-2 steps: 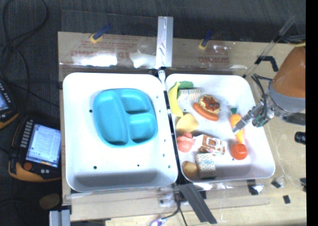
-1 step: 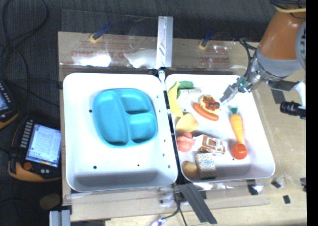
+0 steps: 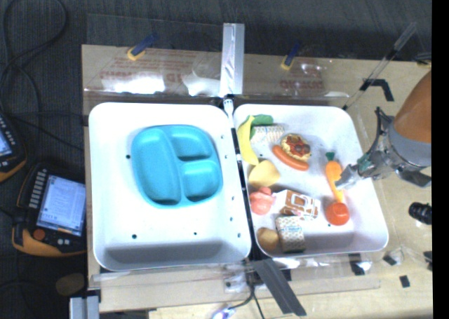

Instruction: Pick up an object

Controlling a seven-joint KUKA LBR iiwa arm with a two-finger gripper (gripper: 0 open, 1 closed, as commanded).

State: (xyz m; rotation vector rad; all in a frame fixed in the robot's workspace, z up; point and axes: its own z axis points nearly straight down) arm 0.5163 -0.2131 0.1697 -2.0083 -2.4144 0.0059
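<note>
Camera view: in the right bin (image 3: 354,128) toy foods lie crowded, a tomato (image 3: 337,214) nearest, then a carrot (image 3: 332,172) and a hot dog (image 3: 291,158) farther back. The hand (image 3: 349,178) sits low beside the carrot; I cannot tell its grip. The left bin (image 3: 112,240) bears a blue tray (image 3: 177,163).

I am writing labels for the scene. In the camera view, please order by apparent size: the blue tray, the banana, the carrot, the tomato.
1. blue tray, by far the largest.
2. banana.
3. carrot, looks a little shorter than the banana, though both are partly covered, so this is unsure.
4. tomato.
</note>
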